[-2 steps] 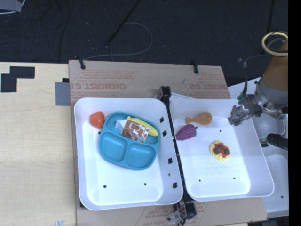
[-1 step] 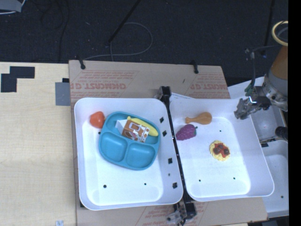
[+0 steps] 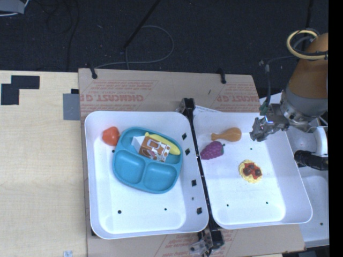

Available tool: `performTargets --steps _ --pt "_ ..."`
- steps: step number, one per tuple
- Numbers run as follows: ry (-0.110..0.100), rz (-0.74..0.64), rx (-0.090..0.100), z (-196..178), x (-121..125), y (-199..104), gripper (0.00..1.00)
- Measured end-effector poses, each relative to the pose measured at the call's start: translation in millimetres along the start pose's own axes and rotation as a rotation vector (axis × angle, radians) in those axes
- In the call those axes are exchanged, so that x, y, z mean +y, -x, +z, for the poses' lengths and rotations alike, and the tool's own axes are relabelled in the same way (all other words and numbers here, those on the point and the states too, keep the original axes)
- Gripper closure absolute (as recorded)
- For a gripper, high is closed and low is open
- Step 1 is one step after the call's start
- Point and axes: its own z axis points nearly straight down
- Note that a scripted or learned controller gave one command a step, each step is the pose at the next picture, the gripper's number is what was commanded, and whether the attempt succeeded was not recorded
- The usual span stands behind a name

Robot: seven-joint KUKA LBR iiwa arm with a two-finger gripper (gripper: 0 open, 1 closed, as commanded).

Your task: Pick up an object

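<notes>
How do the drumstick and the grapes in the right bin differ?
The drumstick is orange-tan; the grapes are purple. The drumstick is long and thin, with a bulb at one end, while the grapes form a short, bumpy cluster. The drumstick lies nearer the gripper; the grapes sit closer to the divider between the bins. Both are toy foods lying loose on the floor of the right bin, close together.
</notes>
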Motion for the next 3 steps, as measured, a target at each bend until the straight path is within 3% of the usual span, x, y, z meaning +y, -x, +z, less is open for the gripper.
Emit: performTargets --steps 3 --pt "-0.001 0.0 0.0 15.0 -2.1 -169.6 1.0"
